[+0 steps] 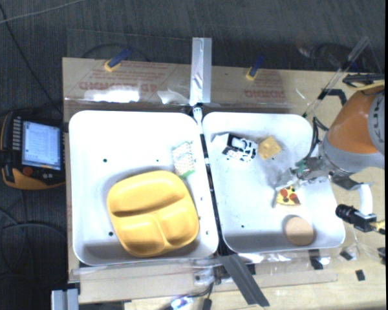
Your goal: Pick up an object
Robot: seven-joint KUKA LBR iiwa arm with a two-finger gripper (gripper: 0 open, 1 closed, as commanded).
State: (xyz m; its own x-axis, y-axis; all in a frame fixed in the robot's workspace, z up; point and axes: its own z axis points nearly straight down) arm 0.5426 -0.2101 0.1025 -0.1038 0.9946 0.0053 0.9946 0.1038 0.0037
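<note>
arm point(355, 134) low — gripper point(302, 173) leftward

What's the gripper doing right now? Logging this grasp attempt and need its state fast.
Gripper: low in the right bin, just above the pizza slice toy; open or shut cannot be told.

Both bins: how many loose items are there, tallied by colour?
Yellow: 2, tray and small chunk
Black-and-white: 1
White-green packet: 1
Red-yellow pizza slice: 1
Tan round: 1
Total: 6
</note>
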